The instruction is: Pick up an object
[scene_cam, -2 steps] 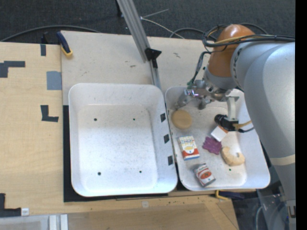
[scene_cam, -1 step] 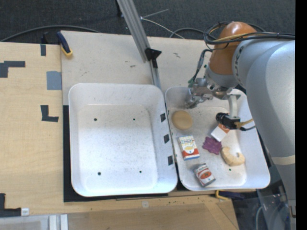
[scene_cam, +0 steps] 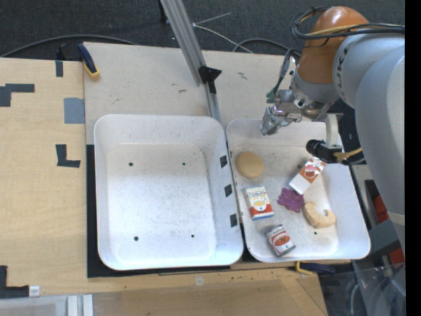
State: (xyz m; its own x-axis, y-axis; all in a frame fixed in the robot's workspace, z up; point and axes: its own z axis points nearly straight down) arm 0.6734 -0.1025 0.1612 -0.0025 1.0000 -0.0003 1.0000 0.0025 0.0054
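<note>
1. Gripper (scene_cam: 270, 126) hangs over the far edge of the right bin (scene_cam: 358, 232), nothing between its fingers; whether they're wide or narrow, can't tell.
2. Nearest candidate: round tan bun-like piece (scene_cam: 249, 164), just below the gripper, near the bin's left wall.
3. Handling guess: light toy food, smooth domed top, likely to slip. Grab across the widest part, low on the sides.
4. Looks: tan, disc-shaped, unmarked. Small carton (scene_cam: 259, 203) sits just beyond it, not touching.
</note>
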